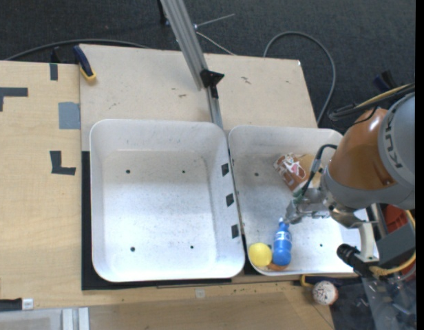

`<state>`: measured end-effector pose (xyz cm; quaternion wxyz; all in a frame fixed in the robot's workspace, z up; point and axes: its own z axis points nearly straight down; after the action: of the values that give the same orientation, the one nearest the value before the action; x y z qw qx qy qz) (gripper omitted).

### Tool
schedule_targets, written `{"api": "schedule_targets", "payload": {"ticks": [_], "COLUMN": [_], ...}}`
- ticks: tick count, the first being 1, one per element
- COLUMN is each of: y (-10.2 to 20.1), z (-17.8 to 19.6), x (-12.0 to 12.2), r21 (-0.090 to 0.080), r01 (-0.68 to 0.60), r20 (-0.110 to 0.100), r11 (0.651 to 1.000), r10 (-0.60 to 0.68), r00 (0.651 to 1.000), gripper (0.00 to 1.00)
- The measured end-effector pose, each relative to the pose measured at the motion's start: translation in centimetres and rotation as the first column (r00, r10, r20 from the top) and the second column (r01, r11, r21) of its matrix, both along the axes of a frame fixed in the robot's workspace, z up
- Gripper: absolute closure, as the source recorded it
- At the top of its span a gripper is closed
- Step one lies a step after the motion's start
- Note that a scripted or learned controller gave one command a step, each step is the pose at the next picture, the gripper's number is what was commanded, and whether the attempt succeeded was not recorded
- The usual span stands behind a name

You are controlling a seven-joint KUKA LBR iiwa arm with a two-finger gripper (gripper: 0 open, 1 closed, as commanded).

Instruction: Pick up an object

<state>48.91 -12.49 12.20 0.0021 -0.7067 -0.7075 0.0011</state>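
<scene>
A KUKA arm's gripper (299, 208) hangs low over the middle of the right bin (257, 150), its grip impossible to make out, just above a blue bottle (282, 246) and yellow ball (260, 254) at the bin's front edge, with a red-and-white packet (290, 170) toward its back.

Nothing legible anywhere from here: the red-and-white packet (290, 170) in the right bin (267, 150) carries print, and the blue bottle (282, 245) a label, both too blurred to read.
</scene>
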Motion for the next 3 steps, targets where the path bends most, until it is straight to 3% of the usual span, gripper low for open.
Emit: {"api": "schedule_targets", "payload": {"ticks": [2, 3], "y": [-0.7, 4.3], "z": [11.2, 10.1], "x": [0.6, 1.2], "r21": [-0.003, 0.000], "r01": [0.000, -0.005], "r20": [0.009, 0.002], "r11": [1.000, 1.000], "r10": [0.000, 0.005], "r00": [1.000, 1.000], "gripper": [1.00, 1.00]}}
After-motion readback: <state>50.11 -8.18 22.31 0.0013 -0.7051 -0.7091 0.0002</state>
